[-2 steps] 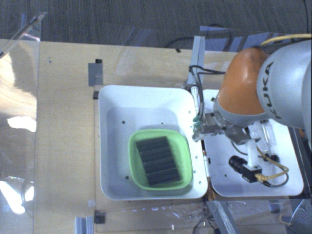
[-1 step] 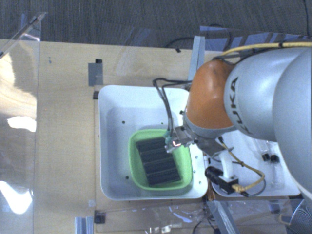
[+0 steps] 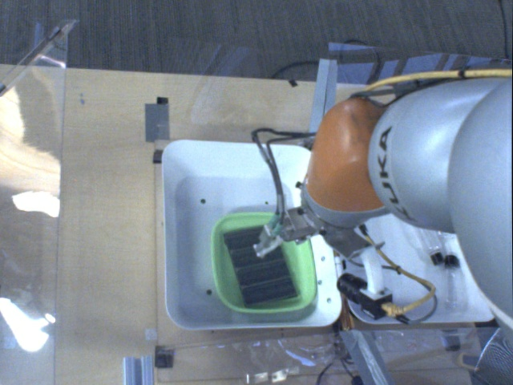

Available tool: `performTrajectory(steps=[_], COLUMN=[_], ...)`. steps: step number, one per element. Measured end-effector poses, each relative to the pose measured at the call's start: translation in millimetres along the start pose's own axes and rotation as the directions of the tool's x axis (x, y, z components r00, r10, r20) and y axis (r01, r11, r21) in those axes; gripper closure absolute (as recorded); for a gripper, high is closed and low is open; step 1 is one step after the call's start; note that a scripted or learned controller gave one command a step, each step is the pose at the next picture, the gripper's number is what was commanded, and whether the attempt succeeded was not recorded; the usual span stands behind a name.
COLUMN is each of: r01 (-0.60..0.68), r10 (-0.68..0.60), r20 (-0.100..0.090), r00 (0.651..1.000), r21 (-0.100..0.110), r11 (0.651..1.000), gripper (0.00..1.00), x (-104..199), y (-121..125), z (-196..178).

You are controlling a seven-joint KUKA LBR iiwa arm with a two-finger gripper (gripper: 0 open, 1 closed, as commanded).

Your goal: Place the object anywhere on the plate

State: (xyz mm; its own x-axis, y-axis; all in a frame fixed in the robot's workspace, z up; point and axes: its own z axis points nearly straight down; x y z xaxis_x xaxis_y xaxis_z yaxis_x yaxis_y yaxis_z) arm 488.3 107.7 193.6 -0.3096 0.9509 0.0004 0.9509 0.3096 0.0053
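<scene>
The hand (image 3: 268, 241) hangs low over the dark ridged object (image 3: 258, 267) lying in the green plate (image 3: 227, 283) — whether it grips anything, I cannot tell — placement looks done.

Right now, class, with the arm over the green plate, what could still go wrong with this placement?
1. The gripper sits over the dark ridged object, which already lies on the green plate; pulling away could drag it off.
2. The plate lies near the white bin wall's lower right corner, so a nudge might tip it against the rim.
3. The cable hangs close to the gripper and could snag.
</scene>
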Motion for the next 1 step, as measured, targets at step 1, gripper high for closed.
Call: performTrajectory(steps=[1], r01=[0.058], r10=[-0.058], r20=[0.002], r00=[0.998], r21=[0.0], r11=[0.998], gripper=[0.0], x=[-75.2], y=[8.5], z=[8.7])
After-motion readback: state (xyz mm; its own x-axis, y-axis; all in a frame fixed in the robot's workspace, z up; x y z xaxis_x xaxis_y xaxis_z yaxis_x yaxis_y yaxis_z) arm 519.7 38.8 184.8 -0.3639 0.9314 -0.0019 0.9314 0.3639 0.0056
